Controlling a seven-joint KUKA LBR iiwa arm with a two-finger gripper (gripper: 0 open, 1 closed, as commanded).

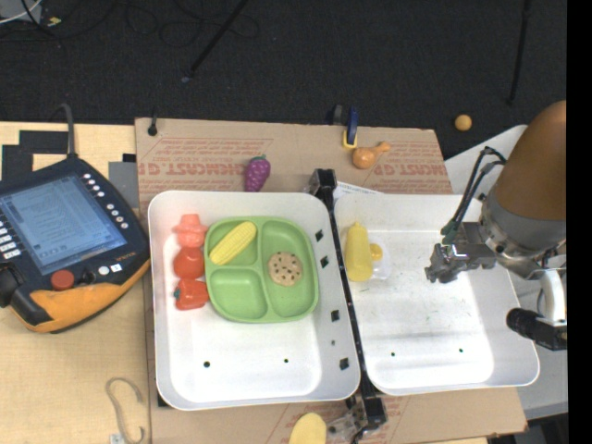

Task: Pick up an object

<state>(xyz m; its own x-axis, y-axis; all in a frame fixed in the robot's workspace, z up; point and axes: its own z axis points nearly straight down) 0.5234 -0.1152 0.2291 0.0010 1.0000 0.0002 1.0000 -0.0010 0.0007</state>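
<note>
Nothing lifted so far, judging by the claw (444, 271) with no object between or under it; hovering over the right bin (462, 359), near its right side; whether open or closed cannot be told from this angle. Nearest candidate for picking: yellow bottle (358, 252), lying at the left edge of the same bin, well apart from the claw. Left to do, probably: moving across to an object, descending, closing, raising.

Left bin (231, 368) holding a green plate (245, 299) with a corn cob (230, 241) and a cookie (285, 268) in separate compartments; red toys (189, 266) just beside the plate on its left. Under both bins, brown cardboard (203, 155) on a wooden bench (55, 377); purple grapes (256, 172) and an orange pear-shaped toy (367, 154) on the cardboard behind the bins. Control tablet (60, 239) on the left; dark floor with cables beyond.
</note>
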